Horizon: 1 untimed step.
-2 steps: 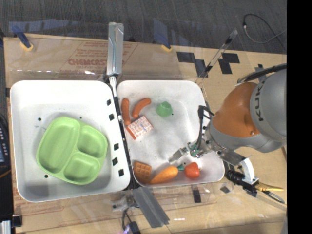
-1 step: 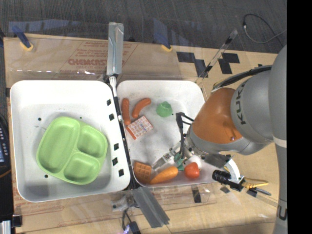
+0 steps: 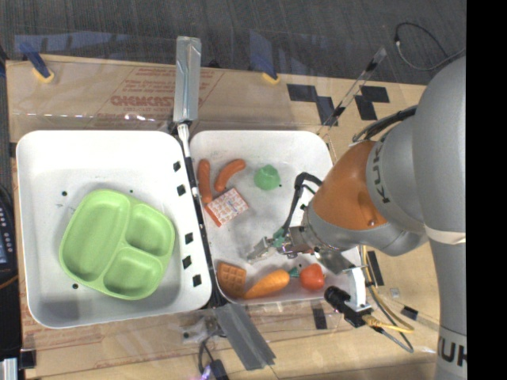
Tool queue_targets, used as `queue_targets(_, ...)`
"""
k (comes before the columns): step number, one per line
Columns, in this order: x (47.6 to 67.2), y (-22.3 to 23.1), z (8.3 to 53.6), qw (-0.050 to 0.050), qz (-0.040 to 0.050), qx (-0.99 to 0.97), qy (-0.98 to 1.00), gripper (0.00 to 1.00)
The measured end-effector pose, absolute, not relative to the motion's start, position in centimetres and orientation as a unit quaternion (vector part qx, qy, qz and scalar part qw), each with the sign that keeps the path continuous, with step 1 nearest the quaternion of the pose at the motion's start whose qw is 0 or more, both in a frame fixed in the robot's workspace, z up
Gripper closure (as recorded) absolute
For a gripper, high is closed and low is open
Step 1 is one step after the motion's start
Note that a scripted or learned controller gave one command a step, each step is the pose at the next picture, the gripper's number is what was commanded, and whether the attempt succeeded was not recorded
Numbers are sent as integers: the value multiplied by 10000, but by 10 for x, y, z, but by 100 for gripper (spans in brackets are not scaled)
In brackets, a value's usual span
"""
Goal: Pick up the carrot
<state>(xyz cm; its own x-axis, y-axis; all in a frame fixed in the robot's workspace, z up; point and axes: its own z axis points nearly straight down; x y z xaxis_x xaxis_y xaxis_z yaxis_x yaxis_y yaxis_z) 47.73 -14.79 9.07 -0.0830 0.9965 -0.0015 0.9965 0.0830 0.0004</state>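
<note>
The orange carrot (image 3: pixel 268 284) lies near the front wall of the right bin (image 3: pixel 261 139), between a waffle piece (image 3: pixel 231 275) and a red tomato (image 3: pixel 313 277). My gripper (image 3: pixel 266 246) hangs just above and behind the carrot, over the bin's bare floor. It is open with nothing between its fingers. The grey arm with its orange band (image 3: pixel 352 200) reaches in from the right and hides the bin's right side.
Two sausages (image 3: pixel 204 179) (image 3: pixel 230 172), a green vegetable (image 3: pixel 268 178) and a small printed box (image 3: pixel 228 207) lie in the back of the right bin. The left bin (image 3: pixel 47 157) holds a green divided plate (image 3: pixel 119 244).
</note>
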Motion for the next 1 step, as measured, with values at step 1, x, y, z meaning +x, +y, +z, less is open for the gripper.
queue_targets(1,476,-138,146,-29,-17,6350,7725,0)
